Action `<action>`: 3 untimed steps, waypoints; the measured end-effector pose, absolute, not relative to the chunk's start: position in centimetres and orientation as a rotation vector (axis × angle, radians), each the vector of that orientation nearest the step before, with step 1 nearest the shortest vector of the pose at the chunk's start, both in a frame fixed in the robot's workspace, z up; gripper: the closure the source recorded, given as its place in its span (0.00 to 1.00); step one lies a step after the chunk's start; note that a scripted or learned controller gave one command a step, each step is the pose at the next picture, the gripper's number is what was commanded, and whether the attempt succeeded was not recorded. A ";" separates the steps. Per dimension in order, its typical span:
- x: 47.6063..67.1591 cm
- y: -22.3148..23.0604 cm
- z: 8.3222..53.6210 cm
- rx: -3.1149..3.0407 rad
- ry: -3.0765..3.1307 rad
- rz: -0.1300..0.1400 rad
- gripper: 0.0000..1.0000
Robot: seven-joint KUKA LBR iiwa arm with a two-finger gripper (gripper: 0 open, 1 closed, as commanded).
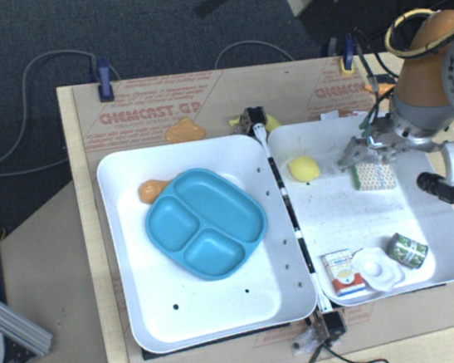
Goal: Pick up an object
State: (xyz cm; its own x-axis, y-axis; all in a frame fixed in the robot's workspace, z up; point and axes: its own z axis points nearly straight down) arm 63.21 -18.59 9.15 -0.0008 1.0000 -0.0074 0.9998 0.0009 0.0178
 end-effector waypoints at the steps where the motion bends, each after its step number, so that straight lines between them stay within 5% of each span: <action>1: 63.4 -18.7 10.3 2.207 2.205 0.012 1.00; 2: 63.3 -18.7 10.2 2.208 2.207 0.011 0.00; 3: 58.7 -20.1 12.4 2.226 2.222 -0.003 0.00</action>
